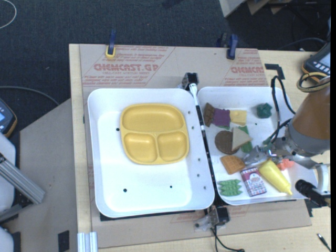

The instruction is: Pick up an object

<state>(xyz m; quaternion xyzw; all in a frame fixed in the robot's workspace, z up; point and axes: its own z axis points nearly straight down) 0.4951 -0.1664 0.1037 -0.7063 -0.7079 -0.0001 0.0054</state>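
Bench (131, 67) bears two white bins side by side. Left bin (110, 188) contains one yellow divided tray (155, 133), lying flat in the upper half, well apart from the bin's lower wall. Right bin (210, 101) carries the clutter: brown piece (209, 113) and purple piece (221, 117) touching near the top left, pale yellow block (239, 117) just beside the purple one, dark green lump (263, 109) apart at the top right. Mid-bin: brown disc (226, 141) with a grey-white wedge (241, 138) overlapping its right edge. Below these: orange cracker (231, 164), green leafy item (230, 187) near the lower left corner, red-and-white packet (253, 182), yellow cone (275, 176) lying tilted along the lower right, small orange-red bit (285, 164) just beside it. Arm (312, 122) enters from the right, orange band over the bin's right rim. Gripper (258, 155) is low in the right bin, between wedge and packet, near the cone's upper end. Finger spacing: cannot tell, metal parts blur together. Nothing visibly held between them.
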